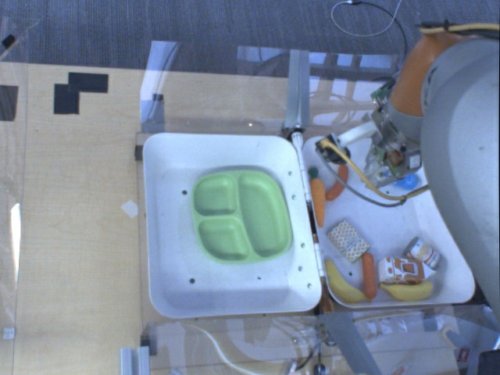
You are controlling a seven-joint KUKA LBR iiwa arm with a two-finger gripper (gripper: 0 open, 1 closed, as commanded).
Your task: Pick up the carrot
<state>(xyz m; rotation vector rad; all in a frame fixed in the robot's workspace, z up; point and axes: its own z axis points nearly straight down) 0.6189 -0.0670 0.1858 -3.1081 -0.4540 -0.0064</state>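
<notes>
Nearest the camera, well below the gripper [388, 156], two bananas [348, 283] lie partly under a sausage [369, 274]. Closer, just left of it, the carrot [318, 201] rests along the bin wall [305, 209]. Cables blur the gripper; I cannot tell its grip.

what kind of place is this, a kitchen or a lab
Most likely a robot lab bench, not a kitchen: two white bins side by side, a grey arm reaching in, loose cables on carpet, and what look like toy foods such as a carrot and banana.
</notes>
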